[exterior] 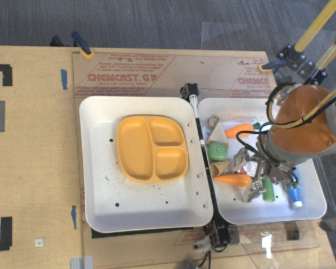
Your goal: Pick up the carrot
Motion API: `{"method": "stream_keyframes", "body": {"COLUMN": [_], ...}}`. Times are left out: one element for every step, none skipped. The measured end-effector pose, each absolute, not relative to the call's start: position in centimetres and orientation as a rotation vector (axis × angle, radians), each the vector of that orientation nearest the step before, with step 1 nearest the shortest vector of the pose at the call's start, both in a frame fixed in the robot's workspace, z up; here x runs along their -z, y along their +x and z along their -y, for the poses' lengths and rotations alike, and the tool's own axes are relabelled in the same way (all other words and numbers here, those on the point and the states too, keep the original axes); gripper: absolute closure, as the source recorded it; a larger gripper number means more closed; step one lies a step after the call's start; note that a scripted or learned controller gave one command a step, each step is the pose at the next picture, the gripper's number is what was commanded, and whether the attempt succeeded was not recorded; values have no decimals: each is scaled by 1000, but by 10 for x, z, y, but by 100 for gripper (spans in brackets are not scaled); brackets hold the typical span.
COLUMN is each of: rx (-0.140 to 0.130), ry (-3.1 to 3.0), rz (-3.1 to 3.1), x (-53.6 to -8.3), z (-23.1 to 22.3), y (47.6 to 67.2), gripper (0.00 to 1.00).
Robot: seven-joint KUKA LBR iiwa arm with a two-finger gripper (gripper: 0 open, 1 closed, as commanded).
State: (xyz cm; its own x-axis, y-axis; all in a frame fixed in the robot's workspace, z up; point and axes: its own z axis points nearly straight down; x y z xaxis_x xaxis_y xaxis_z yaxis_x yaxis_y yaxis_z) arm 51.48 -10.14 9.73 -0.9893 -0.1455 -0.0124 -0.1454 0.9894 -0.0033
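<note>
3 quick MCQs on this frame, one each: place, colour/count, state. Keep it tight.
1. Where does the divided plate lie?
A. In the left bin
B. In the right bin
C. On the bench outside both bins

2. How many compartments does the plate have?
A. Two
B. Three
C. Five

3. How does the carrot lie?
A. Lifted above the bins
B. Set on the plate
C. Resting in the right bin among other items

Answers:
1. A: the orange-yellow plate sits in the middle of the left bin.
2. B: one long compartment on its left side and two smaller ones on its right.
3. C: the carrot lies low in the right bin, next to the green item and just left of the gripper, not raised.
</note>
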Motion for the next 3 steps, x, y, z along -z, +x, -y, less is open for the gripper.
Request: {"method": "stream_keyframes", "body": {"rx": [-3,21,-4], "ry": [51,258,828], "rz": [-3126,-3127,-3032], "x": [-90,-92,-88], "z": [121,112,141], "y": [559,640,647], "gripper": [0,0,0]}}
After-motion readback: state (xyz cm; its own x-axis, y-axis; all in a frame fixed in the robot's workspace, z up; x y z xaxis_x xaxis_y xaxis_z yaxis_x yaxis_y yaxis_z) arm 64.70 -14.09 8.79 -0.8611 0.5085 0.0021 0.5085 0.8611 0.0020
